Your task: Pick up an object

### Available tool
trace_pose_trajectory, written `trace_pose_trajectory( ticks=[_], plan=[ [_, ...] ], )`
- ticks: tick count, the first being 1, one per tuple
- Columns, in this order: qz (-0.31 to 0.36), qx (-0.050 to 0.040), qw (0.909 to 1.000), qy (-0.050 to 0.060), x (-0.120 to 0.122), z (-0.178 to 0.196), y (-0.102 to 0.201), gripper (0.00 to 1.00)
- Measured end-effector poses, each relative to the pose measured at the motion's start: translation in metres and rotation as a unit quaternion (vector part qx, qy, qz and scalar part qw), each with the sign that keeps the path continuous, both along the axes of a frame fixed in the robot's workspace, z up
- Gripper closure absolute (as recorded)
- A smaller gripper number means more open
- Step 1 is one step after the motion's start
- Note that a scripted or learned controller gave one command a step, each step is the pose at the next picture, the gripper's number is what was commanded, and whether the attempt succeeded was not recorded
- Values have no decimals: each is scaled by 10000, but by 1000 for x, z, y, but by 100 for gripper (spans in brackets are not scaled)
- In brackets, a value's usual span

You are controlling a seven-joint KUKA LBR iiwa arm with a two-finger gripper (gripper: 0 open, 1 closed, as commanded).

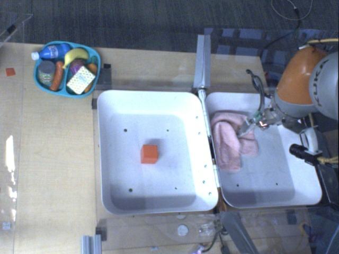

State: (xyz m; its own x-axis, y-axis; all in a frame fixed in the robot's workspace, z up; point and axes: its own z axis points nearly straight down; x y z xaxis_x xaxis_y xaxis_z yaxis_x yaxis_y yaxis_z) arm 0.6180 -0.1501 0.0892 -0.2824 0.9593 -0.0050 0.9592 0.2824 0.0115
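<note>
Pink cloth (229, 142) lies crumpled at the left of the right bin (275, 189), with the tool (253, 126) at its right edge, grip impossible to judge; soft folds could slip free when lifted.

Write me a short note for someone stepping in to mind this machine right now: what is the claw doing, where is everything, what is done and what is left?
Claw: down in the right bin, its tip at the upper right edge of the pink cloth. Whether it has closed on the cloth cannot be told from this picture.
Pink cloth: bunched against the left wall of the right bin, lying on the floor.
Orange block: alone near the middle of the left bin, untouched.
Blue tray of toy food: on the bench, upper left, outside both bins.
Done: arm has reached the cloth.
Left: grip it and lift it clear; nothing is raised yet.
</note>
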Motion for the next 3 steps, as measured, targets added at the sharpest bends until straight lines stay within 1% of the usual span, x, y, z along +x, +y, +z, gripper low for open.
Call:
trace_pose_trajectory(
  ticks=[1, 2, 3],
  plan=[
    [533, -9, 9986, -9, -5, 1, 56, 0],
    [736, 16, 9973, 82, 48, 0, 39, 0],
    [-263, 13, 9996, 25, 50, -1, 31, 0]
  ],
)
